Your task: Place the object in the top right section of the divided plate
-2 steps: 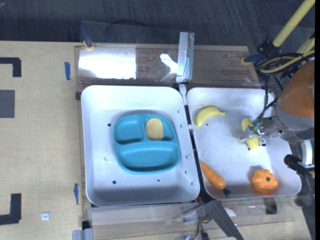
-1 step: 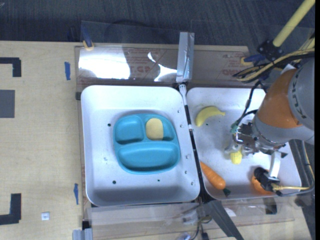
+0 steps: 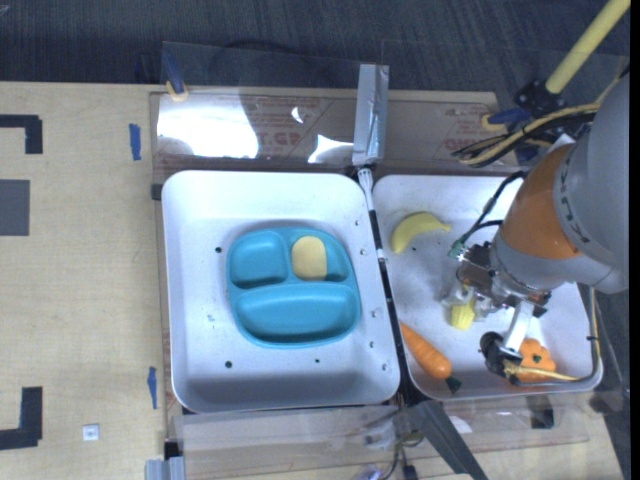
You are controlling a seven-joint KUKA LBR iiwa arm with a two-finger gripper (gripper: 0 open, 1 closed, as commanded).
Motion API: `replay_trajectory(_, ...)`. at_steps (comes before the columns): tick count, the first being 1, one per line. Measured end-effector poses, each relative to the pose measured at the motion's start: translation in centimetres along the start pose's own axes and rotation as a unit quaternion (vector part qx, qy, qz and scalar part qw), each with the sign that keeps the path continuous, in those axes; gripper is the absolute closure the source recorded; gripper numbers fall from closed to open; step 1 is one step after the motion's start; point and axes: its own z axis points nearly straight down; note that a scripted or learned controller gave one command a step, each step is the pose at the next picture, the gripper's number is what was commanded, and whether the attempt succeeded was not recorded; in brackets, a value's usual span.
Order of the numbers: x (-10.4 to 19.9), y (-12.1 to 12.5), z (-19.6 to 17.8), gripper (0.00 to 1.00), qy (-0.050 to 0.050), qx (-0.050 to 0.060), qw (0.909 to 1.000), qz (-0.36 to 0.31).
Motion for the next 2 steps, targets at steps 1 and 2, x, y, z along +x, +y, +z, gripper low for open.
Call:
replay_trajectory(1,2.96,-4.01,-9.89,1.00,0.000,-0.001,0.9848,-0.174)
replay_trajectory(2,3.00,-3.99,-10.76,1.00,-0.001,-0.001,0.9847,-0.174)
